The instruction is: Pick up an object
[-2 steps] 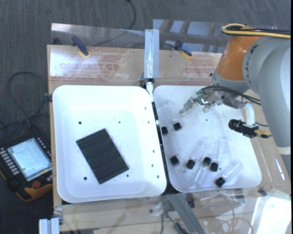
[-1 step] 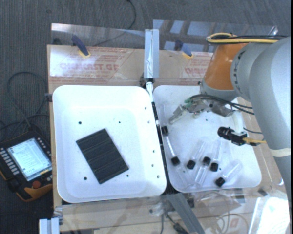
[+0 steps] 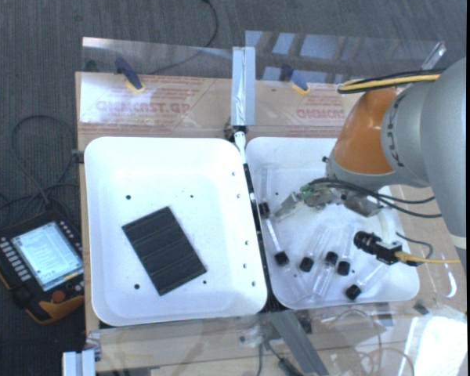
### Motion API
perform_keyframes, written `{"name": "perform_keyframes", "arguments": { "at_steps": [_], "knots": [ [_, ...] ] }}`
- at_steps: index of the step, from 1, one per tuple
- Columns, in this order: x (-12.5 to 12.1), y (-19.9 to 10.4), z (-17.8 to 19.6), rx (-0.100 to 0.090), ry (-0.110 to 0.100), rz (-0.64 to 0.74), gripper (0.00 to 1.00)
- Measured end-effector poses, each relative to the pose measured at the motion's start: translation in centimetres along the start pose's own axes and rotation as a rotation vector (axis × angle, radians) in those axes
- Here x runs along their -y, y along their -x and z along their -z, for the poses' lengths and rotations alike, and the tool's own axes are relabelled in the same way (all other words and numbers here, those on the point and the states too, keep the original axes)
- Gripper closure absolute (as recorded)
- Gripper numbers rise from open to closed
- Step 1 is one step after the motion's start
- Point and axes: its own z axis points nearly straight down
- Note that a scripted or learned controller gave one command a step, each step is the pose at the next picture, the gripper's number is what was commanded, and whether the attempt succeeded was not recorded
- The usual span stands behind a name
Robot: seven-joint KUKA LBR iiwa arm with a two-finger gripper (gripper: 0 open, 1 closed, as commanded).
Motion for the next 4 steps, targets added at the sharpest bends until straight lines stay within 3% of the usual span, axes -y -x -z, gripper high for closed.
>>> {"name": "perform_keyframes", "arguments": {
  "at_steps": [1,2,3,4],
  "knots": [
    [-0.2,0.0,1.0,0.000,0.005,-0.001,1.00],
    [-0.2,0.0,1.0,0.000,0.005,-0.001,0.00],
    [-6.5,-0.5,9.3,-0.005,-0.011,0.044,0.00],
    [-3.5,0.8,0.6,0.001,-0.006,0.157,0.00]
  ]
}}
